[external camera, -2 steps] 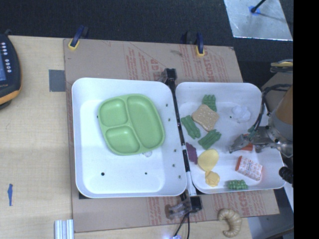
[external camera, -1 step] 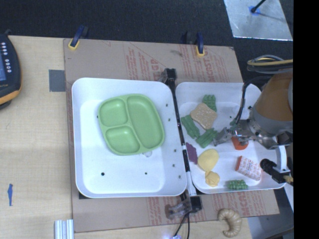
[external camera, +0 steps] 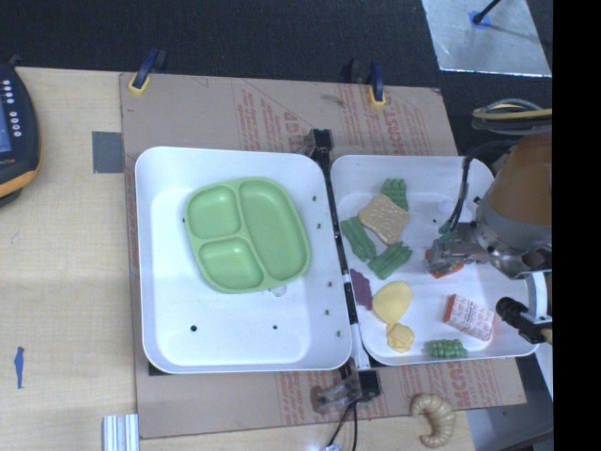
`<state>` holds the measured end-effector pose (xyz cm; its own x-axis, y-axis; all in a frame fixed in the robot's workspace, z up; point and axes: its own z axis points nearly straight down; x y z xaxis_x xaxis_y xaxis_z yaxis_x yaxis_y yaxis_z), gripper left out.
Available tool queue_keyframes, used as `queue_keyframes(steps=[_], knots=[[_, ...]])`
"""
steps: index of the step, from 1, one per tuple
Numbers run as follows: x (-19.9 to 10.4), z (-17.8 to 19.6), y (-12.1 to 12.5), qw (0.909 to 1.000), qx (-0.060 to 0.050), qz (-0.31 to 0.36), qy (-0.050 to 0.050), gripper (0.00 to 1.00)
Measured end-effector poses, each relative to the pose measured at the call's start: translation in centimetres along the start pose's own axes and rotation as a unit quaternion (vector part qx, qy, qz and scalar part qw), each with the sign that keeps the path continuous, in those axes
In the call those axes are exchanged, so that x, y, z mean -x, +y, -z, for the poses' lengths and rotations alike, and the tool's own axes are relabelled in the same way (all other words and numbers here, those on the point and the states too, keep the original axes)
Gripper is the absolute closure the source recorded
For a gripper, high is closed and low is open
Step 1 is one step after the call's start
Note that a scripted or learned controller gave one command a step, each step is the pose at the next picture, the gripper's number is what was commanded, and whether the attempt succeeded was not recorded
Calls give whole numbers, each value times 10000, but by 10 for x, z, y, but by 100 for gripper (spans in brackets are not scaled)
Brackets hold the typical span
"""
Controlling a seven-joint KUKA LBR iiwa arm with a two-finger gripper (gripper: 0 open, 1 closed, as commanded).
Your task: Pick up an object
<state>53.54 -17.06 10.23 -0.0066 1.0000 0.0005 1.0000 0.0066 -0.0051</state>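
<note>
Grey metal, the gripper [external camera: 449,255] hangs low in the right bin [external camera: 427,348]; whether it is spread or pinching, I cannot tell. This looks like the reach step. Nearest candidates: red-white packet [external camera: 469,316] just below-right, green pod [external camera: 390,259] left. Next comes descending squarely over one.

Pale wooden bench top [external camera: 66,280] under a brown cardboard sheet [external camera: 282,120], clamped along its far edge by a yellow clip [external camera: 141,81] and a blue-yellow clip [external camera: 377,90]. Beyond the cardboard, dark carpeted floor [external camera: 235,17]; a pale floor panel [external camera: 484,26] toward its far-right corner.
</note>
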Motion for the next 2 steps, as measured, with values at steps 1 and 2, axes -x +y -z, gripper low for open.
queue_keyframes(steps=[1, 2], knots=[[0, 0, 0, 10000, -3, 5, -2, 0], [1, 10, 0, 10000, -3, 8, -6, 100]])
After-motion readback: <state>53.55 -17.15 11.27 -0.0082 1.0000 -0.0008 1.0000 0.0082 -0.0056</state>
